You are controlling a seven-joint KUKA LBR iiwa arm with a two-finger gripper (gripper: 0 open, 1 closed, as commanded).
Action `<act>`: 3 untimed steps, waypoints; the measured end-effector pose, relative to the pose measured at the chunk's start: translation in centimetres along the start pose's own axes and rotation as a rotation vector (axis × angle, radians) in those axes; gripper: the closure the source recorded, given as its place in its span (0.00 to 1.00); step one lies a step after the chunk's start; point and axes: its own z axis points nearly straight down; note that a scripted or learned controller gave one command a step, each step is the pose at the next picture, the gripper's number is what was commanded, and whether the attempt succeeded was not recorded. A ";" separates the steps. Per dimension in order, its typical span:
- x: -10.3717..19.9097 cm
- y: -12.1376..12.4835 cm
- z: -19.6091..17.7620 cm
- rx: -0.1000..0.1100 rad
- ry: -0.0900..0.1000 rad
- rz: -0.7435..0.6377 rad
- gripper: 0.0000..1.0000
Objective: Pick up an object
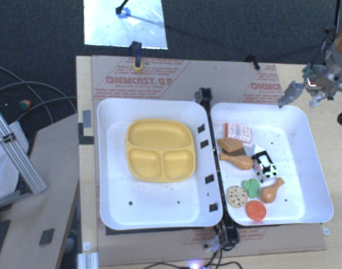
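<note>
This is looking like a robotics lab rather than any home or kitchen. Two white bins point(154, 217) are sitting clamped side by side on a bench point(176, 74) covered in protective sheeting printed with a maker's name. Black cables point(42, 102) are trailing over dark carpet at the left, beside an aluminium frame rail point(17, 156). The food in the right bin is plastic toys point(252, 175).

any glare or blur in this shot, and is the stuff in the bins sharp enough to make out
Camera view: strong glare on the shiny sheet lying on the dark floor at top; the end effector at the right edge looks soft and smeared; the yellow tray and the toy food, such as the cookie, read clearly with only faint shadows.
</note>
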 end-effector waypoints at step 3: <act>-1.5 1.6 15.3 -0.011 -0.003 -0.005 0.00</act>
